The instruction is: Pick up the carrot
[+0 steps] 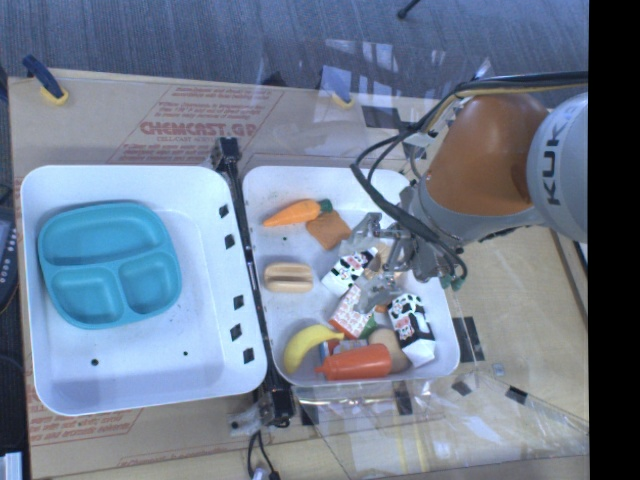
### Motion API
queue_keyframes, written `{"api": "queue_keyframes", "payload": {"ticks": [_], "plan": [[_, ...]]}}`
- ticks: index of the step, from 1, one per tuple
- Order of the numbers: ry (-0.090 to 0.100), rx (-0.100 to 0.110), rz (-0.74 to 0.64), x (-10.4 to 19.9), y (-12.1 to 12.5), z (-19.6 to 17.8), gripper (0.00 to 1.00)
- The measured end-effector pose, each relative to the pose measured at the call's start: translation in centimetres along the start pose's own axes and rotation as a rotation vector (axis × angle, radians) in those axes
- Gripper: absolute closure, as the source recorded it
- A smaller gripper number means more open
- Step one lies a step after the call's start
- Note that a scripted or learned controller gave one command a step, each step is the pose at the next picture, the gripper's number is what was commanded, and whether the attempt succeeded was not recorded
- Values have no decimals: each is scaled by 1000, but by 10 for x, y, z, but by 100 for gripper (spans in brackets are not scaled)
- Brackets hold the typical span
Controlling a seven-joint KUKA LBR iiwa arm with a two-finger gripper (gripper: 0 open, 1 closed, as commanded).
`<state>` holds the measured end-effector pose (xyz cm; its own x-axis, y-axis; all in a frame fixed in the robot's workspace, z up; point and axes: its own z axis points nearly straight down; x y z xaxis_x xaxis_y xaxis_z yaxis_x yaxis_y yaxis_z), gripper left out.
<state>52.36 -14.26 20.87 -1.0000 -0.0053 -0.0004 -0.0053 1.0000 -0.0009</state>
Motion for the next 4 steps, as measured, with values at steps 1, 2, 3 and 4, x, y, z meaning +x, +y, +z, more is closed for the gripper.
{"api": "queue_keyframes", "payload": {"ticks": [1,2,3,4], "plan": [[-3,-1,97,-87,32,5,0],[7,-3,74,-113,39,121,0],[-5,0,66,-117,40,105,100],[-7,-1,-91,-58,20,114,100]]}}
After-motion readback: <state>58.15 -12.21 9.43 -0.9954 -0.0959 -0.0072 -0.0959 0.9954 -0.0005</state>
